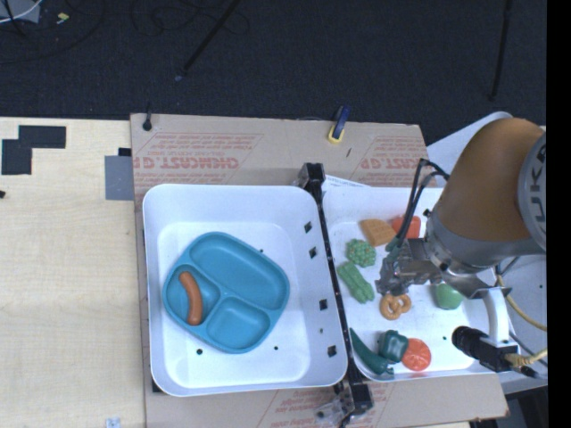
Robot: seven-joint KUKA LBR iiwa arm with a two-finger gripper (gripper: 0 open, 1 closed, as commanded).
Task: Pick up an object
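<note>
The gripper (395, 283) hung low in the right bin (464, 357), just above a pretzel (394, 307); its grip was unclear.

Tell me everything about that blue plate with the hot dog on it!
The blue plastic divided plate lies flat in the left white bin, turned at a slant. It has rounded corners and raised ridges that split it into three compartments, one large and two smaller. A small orange-brown toy sausage rests in the left compartment. The plate looks smooth and shiny, and sits far from the claw.
</note>
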